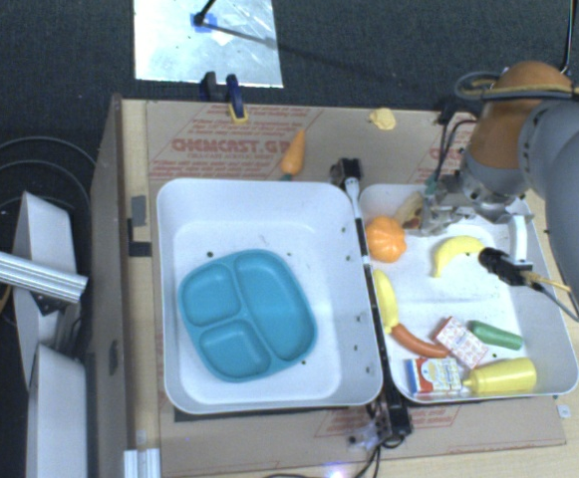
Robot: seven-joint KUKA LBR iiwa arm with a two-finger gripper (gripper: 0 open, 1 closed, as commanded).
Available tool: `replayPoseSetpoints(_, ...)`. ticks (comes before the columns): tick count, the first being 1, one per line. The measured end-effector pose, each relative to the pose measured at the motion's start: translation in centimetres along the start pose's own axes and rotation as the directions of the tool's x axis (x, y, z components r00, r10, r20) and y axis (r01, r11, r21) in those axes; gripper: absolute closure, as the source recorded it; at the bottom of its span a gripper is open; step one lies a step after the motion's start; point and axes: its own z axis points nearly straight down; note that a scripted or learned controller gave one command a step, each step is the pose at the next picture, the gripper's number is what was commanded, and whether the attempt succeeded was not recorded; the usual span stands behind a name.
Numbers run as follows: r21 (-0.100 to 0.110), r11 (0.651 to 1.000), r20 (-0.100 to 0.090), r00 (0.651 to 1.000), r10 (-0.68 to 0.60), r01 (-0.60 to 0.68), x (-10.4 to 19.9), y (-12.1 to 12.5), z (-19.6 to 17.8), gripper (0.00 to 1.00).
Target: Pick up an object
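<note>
Gripper [432,215] sits low over the far-left part of the right bin [564,358], arm coming in from the right. Can't tell whether it's spread or pressed together.

Closest pickable things: orange ball [386,239] just near-left of the gripper, against the bin's left wall, & banana [455,253] just near-right of it. Both look apart from the gripper.

Rest of right bin:
- Yellow oblong item [385,298] along the left wall, nearer than the orange ball.
- Red-orange sausage-shaped item [419,342] just nearer & to its right.
- Red/white packet [461,340] approx. mid bin, w/ a green stick-shaped item [495,335] to its right.
- Small carton [430,373] & yellow bottle [499,374], the bottle lying on its side, along the near wall.

Left bin [199,227] holds a blue divided plate [247,312], approx. centred.

On the bench [184,127] beyond the bins: orange carrot-like item [293,154] by the left bin's far edge, & a small yellow bit [382,119] further right.
</note>
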Motion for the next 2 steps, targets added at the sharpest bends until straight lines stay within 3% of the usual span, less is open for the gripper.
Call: replayPoseSetpoints(2, -0.005, 1.000, -0.003, 1.000, 0.000, 0.000, -0.1, 0.1, -2.2, 1.00)
